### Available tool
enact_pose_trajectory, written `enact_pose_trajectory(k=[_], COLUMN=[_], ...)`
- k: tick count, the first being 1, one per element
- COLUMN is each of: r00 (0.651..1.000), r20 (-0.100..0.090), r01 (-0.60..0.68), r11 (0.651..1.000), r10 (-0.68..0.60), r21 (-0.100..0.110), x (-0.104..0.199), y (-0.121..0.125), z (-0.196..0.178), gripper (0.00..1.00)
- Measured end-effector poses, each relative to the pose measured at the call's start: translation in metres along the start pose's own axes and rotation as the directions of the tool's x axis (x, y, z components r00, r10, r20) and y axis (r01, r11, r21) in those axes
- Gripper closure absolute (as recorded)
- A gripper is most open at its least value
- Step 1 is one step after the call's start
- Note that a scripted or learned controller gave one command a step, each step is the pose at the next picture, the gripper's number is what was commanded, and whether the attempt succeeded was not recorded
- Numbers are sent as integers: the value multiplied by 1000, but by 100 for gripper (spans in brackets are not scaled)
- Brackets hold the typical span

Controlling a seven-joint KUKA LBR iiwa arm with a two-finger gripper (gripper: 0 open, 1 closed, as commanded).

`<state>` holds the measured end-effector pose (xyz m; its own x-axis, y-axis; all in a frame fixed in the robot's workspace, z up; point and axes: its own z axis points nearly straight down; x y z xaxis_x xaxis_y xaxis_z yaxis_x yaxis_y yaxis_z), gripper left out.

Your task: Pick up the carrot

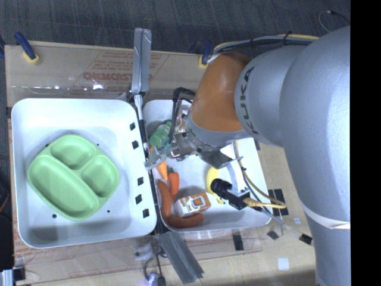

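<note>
The carrot [172,182] is a small orange piece lying along the left wall of the right bin [253,216], its upper end pointing at the gripper. My gripper [158,159] reaches down into that bin's left side, right at the carrot's upper end and close to the wall between the bins. The big grey arm with its orange band hides the bin's middle and back. Whether the carrot is gripped is hidden by the wrist.
A reddish-brown sausage [176,219] curves below the carrot, beside an orange and white pack [194,203]. A green item [159,137] lies above the gripper, and a yellow piece [213,174] to its right. The left bin [36,115] holds a green divided plate [72,175].
</note>
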<state>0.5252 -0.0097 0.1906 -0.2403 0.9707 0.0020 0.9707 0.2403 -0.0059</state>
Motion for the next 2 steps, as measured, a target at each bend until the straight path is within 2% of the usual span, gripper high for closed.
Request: enact_pose_trajectory(k=[1,2], r00=[997,998], r20=[3,2], r01=[-74,-68], r11=[997,998], r10=[74,68], r21=[-4,-3], x=[-14,27], y=[9,38], z=[-1,-1], gripper=[0,0])
